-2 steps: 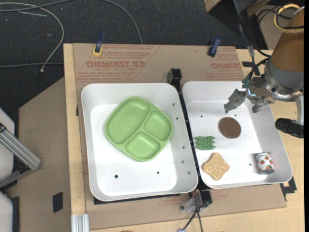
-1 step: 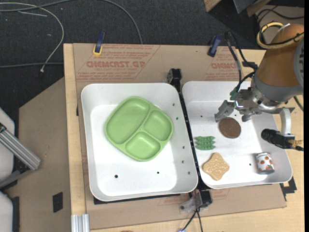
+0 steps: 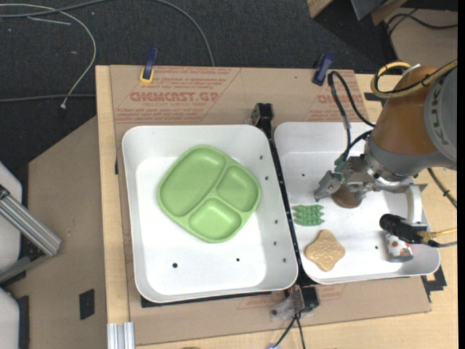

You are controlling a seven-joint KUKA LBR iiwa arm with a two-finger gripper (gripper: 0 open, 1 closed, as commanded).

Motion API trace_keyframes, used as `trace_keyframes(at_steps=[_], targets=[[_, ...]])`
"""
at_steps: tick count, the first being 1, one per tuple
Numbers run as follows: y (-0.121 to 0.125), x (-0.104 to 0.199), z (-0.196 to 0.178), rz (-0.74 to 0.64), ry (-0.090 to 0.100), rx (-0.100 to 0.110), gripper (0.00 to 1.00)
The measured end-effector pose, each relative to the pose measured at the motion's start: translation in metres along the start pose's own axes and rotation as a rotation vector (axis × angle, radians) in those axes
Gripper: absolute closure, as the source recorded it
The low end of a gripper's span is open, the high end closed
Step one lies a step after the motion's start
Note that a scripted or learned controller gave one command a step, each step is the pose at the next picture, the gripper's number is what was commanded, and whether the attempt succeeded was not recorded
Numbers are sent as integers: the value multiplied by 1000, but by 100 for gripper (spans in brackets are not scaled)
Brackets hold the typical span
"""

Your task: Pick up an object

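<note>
My gripper [image 3: 338, 188] is low over the middle of the right bin [image 3: 312, 145], hanging from the grey arm with its orange band. A brown round object [image 3: 349, 199] lies directly beneath it, partly covered by the gripper body. Just left of and below the gripper lies a green pea pod [image 3: 307, 214]. A tan, lumpy cookie-shaped piece [image 3: 324, 250] sits near the bin's front edge. A small black, white and orange item [image 3: 398, 240] lies at the bin's right side.
The left bin [image 3: 138, 217] holds a light green divided plate [image 3: 209, 193]. A black clamp [image 3: 262, 114] sits where the two bins meet at the back, and cables run across the back of the right bin [image 3: 347, 100].
</note>
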State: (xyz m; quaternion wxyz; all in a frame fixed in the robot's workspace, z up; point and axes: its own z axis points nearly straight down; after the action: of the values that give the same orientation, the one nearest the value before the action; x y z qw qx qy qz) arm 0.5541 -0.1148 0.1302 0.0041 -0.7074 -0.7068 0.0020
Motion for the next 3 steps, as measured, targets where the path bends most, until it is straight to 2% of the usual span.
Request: trace_keyframes(at_steps=[1,2,3], targets=[[1,0,45,-1,-2,-8,0],[4,-1,30,1,-7,-19,100],[11,-9,-29,-1,-5,-16,100]])
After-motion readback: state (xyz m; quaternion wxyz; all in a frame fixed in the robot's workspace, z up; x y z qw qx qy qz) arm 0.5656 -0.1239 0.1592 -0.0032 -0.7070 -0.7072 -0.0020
